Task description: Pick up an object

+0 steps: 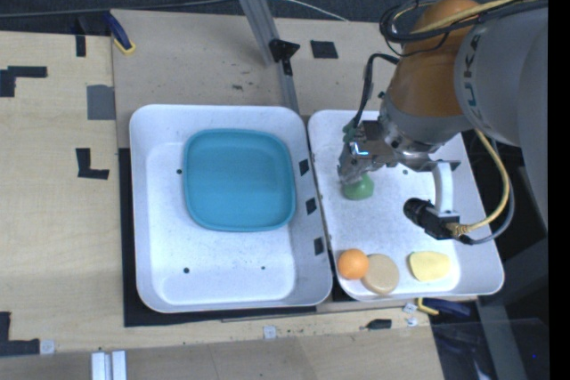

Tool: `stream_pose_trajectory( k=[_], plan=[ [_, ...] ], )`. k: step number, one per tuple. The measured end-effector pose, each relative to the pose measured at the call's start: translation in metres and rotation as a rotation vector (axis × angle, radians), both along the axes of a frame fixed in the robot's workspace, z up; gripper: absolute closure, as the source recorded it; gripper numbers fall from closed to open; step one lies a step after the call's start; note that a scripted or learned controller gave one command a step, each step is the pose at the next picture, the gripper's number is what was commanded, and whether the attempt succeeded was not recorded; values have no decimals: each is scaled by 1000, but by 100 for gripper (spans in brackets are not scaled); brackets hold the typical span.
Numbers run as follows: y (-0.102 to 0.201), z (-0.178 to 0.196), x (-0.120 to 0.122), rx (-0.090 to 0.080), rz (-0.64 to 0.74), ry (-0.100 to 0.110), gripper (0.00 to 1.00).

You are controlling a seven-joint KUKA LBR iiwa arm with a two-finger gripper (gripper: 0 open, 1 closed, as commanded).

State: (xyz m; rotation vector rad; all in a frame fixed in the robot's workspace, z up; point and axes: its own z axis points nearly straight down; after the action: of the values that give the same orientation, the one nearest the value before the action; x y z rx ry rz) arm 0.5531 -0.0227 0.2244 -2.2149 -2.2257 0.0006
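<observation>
Bench (53,191): tan board, black tape marks scattered on the surface, left of the left bin.

Left bin (151,280): white, shallow, upright. Blue plate (239,178): square with rounded corners, lying flat inside the left bin, toward the far side, apart from the bin walls. Small dark specks on the bin floor near the front edge.

Metal post (258,9): grey, slanting from the top edge down to a point just behind the left bin, at the seam with the neighbouring bin.

Right bin (481,276): white, touching the left bin's right wall. Gripper (356,163): lowered into the right bin's far left part, near the wall shared with the left bin. Green object (359,188): small, rounded, directly beneath the gripper, top partly covered by it. Contact with the fingers not discernible; spread of the claw cannot be told.

Orange ball (353,263): front of the right bin, close to the left bin's front right corner. Beige round piece (382,273): touching the orange ball on the side away from the left bin. Yellow piece (429,265): further right again, just beside the beige piece, apart from it.

Arm (499,67): grey with orange band, entering over the right bin, cables looped around it.
</observation>
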Motion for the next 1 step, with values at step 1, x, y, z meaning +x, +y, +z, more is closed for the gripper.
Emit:
stream_pose_trajectory(
  k=[1],
  plan=[
    [60,-6,-9,0,1,0,100]
  ],
)
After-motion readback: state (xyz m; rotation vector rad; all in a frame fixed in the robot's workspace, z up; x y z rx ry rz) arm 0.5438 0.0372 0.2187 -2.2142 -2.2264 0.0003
